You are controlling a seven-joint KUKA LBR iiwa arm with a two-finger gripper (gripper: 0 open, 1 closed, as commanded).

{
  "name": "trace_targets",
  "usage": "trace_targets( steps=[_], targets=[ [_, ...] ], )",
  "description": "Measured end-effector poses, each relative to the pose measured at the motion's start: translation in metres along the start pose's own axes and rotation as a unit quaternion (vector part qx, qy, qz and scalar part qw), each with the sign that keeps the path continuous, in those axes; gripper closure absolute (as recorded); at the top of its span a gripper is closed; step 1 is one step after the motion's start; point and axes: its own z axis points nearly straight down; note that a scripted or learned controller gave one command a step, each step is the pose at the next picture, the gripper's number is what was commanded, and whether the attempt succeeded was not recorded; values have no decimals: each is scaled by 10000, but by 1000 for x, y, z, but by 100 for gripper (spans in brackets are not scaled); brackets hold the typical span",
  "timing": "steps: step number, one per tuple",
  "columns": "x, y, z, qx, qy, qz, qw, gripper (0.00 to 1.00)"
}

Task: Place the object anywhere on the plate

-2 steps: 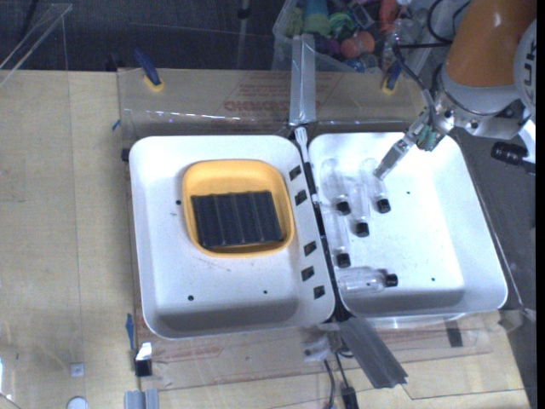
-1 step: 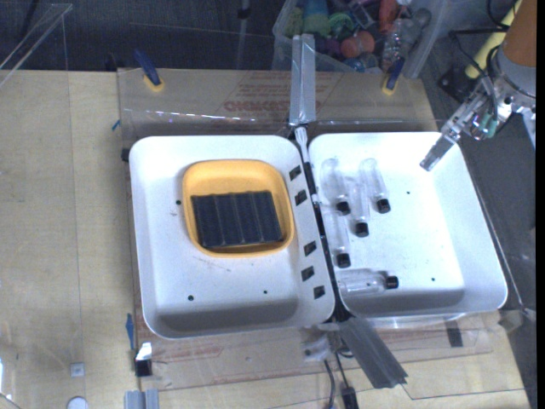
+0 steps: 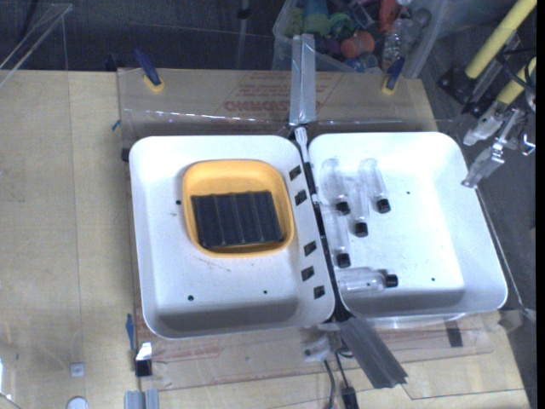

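A yellow plate (image 3: 197,180) with rounded corners lies in the left bin (image 3: 162,271). A dark ribbed rectangular object (image 3: 237,219) rests flat on the plate and covers most of its middle. Several clear tubes with black caps (image 3: 368,279) lie scattered in the left half of the right bin (image 3: 443,228). My gripper (image 3: 490,147) hangs at the far right, outside and above the right bin's outer rim, well away from the plate and the tubes. Nothing shows between its tips.
A metal divider (image 3: 303,75) runs between the two bins, with black clips along the seam. A clear tub of colourful toys (image 3: 358,11) stands behind the bins. Yellow foam tubing (image 3: 507,24) and cables sit at the top right.
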Motion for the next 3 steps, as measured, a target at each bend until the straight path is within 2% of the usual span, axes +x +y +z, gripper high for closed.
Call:
trace_targets(
  steps=[1,2,3],
  targets=[
    [11,-2,-16,-6,-2,-1660,9861,0],
    [67,-26,-57,-8,8,-2846,9586,0],
    [80,-31,-36,-12,10,-4274,9041,0]
  ],
)
